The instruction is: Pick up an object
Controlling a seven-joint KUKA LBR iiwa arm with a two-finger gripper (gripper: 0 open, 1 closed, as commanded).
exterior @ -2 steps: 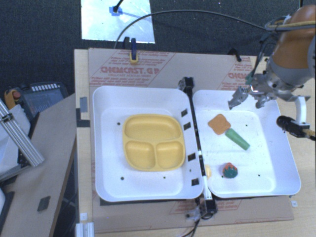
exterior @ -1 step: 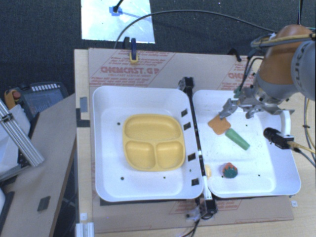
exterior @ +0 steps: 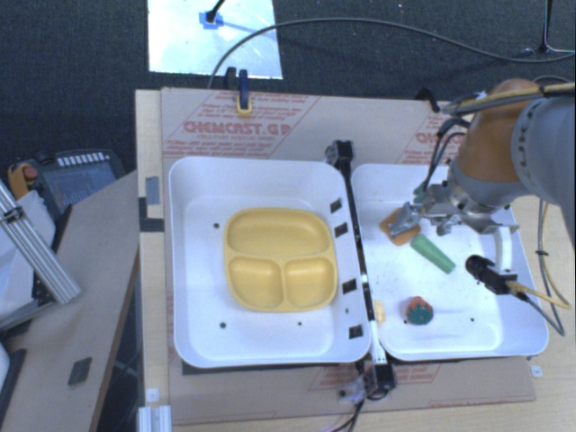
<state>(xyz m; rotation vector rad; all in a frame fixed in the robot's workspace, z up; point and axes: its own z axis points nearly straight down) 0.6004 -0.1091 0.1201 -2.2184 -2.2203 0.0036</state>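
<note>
In the right bin point(exterior: 468, 340), my gripper point(exterior: 412, 216) hangs low over the upper left part. It is right beside an orange object point(exterior: 394, 228), which lies on the bin floor at its left. A green cylinder point(exterior: 433, 254) lies slantwise just below the gripper. Further toward the front sits a small teal and orange ball point(exterior: 418, 310). A tiny yellow piece point(exterior: 379, 312) rests by the bin's left wall. Whether the gripper touches the orange object is hidden by the wrist.
The left bin point(exterior: 193, 241) holds a yellow divided plate point(exterior: 279, 259). A black divider with clips point(exterior: 351, 232) runs between the bins. A black fitting with cables point(exterior: 487, 273) sticks out under the arm over the right bin.
</note>
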